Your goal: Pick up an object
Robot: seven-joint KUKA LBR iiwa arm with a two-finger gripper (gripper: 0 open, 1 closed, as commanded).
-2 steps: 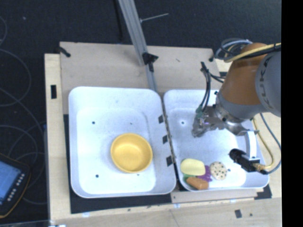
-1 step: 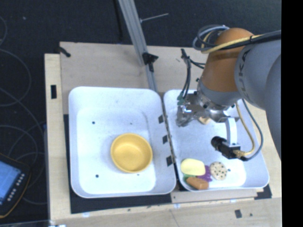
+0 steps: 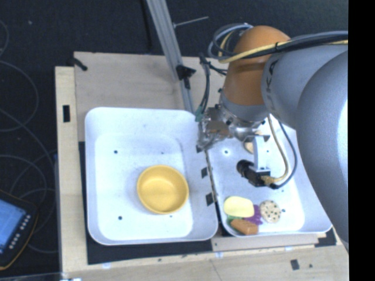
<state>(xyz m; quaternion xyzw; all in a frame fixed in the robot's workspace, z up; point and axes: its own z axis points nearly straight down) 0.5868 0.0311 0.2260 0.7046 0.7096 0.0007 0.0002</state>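
A yellow bowl (image 3: 162, 188) sits in the left bin (image 3: 117, 133), toward its front. In the right bin (image 3: 293, 209), near the front edge, lie a pale yellow lemon-like piece (image 3: 238, 206), an orange carrot-like piece (image 3: 244, 228), something purple (image 3: 257, 216) and a round speckled cookie (image 3: 269, 211). My gripper (image 3: 206, 138) hangs over the divider between the bins, at the right bin's back left corner, well behind those items. The wrist with its orange band (image 3: 255, 69) covers the back of the right bin.
A slanted metal rail (image 3: 167, 37) runs from the top down to the bins' back edge. A black connector with cables (image 3: 253, 173) dangles from the wrist over the right bin's middle. A handheld screen (image 3: 12, 224) lies off the bench at the lower left.
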